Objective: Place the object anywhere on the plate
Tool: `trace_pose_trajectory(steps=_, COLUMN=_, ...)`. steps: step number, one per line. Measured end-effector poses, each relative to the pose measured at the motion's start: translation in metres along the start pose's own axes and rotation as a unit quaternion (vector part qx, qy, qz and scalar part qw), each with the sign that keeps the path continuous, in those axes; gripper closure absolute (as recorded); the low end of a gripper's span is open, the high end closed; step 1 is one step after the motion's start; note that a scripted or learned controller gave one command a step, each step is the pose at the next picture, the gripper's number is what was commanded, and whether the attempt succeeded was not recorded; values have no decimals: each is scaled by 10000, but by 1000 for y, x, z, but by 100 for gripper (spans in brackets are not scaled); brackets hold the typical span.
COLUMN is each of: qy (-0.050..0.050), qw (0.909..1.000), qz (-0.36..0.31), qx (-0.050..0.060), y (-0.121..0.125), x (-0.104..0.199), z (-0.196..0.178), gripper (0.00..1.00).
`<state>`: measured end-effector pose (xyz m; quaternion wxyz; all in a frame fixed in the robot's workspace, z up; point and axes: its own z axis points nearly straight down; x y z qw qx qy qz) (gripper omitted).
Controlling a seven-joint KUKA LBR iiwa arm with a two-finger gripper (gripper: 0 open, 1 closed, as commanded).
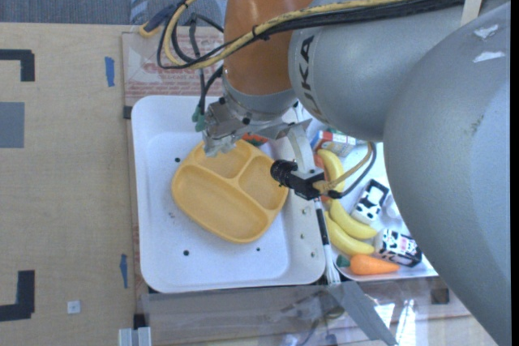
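Observation:
A yellow plate [231, 202] with three compartments lies tilted in the left white bin [158, 255]. My gripper [216, 142] hangs over the plate's far left rim, under the orange band of the arm. The wrist hides most of the gripper, and no object is visible in it. In the right bin lie two yellow bananas [350, 224] and an orange carrot [373, 264], partly covered by the arm.
The right bin also holds a black-and-white patterned item [370, 201] and another small printed one [399, 245] beside the carrot. The grey arm covers most of the right bin. Bare white floor of the left bin lies left of and in front of the plate.

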<state>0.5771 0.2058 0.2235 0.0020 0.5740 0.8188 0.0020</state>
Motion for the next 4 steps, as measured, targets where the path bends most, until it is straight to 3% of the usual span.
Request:
trace_pose_trajectory(steps=1, qy=7, qw=9985, qz=-554, qx=36, y=-16, x=13, z=-5, gripper=100)
trace_pose_trajectory(steps=2, qy=15, qw=9608, qz=-2774, qx=26, y=-13, x=16, z=1, gripper=100)
trace_pose_trajectory(steps=3, qy=21, qw=9442, qz=-3294, qx=38, y=-45, x=35, z=9, gripper=100)
trace_pose_trajectory(steps=4, qy=6, qw=9332, qz=-3593, qx=1, y=-4, x=22, z=-4, gripper=100)
